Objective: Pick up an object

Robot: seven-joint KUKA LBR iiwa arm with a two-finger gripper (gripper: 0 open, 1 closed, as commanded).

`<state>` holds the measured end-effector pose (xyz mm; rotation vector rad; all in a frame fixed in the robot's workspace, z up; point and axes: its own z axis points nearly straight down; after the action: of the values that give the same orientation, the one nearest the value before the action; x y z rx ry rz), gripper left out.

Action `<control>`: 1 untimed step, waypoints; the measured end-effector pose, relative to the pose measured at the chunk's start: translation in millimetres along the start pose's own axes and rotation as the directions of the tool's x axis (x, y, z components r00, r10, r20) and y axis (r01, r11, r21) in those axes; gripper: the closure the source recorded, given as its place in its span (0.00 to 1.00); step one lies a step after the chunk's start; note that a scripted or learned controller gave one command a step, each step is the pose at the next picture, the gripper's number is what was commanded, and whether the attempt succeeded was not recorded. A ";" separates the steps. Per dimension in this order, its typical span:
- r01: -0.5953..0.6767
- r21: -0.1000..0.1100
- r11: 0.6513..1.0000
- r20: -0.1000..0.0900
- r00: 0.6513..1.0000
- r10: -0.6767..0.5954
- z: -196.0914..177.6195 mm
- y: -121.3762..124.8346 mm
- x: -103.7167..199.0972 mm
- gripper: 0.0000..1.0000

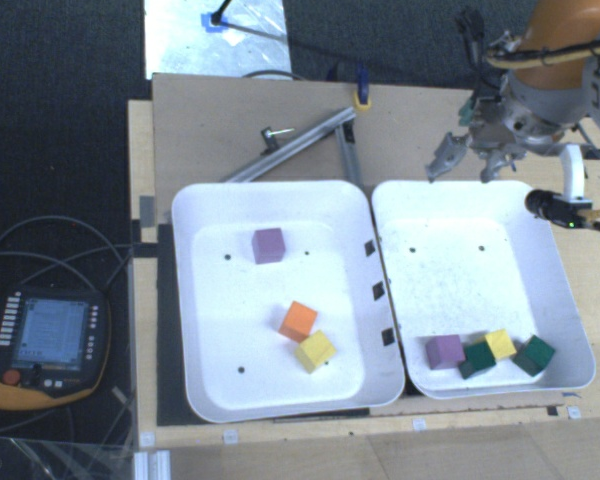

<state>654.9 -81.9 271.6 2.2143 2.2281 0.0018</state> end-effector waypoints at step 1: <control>0.000 0.000 1.000 0.000 1.000 0.000 -0.1 0.0 0.0 0.00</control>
<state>654.9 -81.9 271.7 2.2143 2.2278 0.0018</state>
